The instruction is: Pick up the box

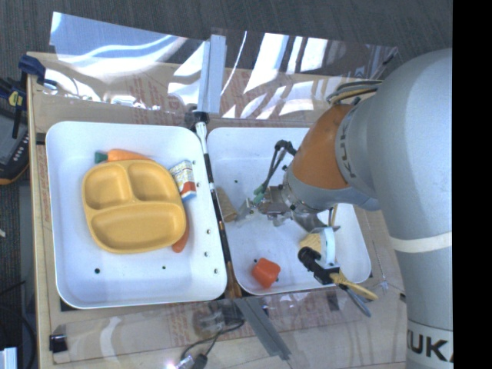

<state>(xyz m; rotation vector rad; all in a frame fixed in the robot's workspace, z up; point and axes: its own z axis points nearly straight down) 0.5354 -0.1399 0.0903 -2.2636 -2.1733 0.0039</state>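
Small box (184,180) lying in the left bin (69,275) at centre frame, touching the yellow divided plate (134,206), gripper (257,204) low in the right bin (350,244), grip state impossible to tell, orange block (266,272) nearby.

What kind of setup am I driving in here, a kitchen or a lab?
Most likely a robotics lab bench, not a kitchen: two shallow white bins sit side by side, a KUKA arm reaches over the right one, and toy-like items such as a yellow divided plate lie inside.
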